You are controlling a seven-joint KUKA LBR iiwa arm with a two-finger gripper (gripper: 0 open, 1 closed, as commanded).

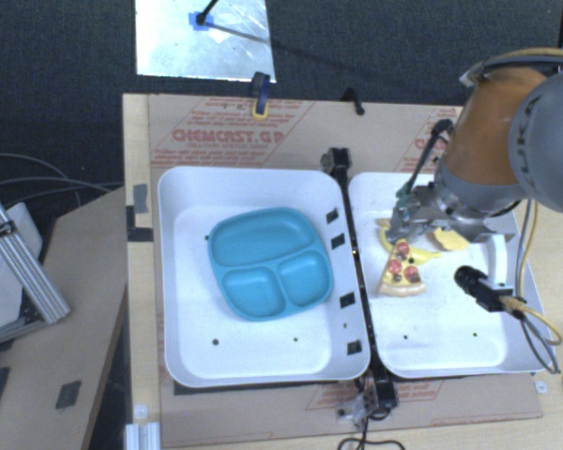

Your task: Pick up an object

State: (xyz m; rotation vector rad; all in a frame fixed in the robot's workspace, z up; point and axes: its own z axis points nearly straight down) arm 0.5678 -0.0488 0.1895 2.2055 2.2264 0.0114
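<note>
A toy pizza slice (403, 271) with red dots lies in the right bin (441, 345), near its left-centre. A yellow banana-shaped piece (390, 239) curves just above it, and a pale yellow piece (449, 240) lies to the right. My gripper (401, 216) hangs low over the yellow piece at the pizza slice's upper end. The grey arm with its orange band (493, 120) comes in from the upper right and hides part of the bin behind it.
The left bin (192, 345) holds a blue divided plate (267, 262). A black divider with clips (347, 251) runs between the bins. A black cable fitting (479, 289) sticks out over the right bin's right side.
</note>
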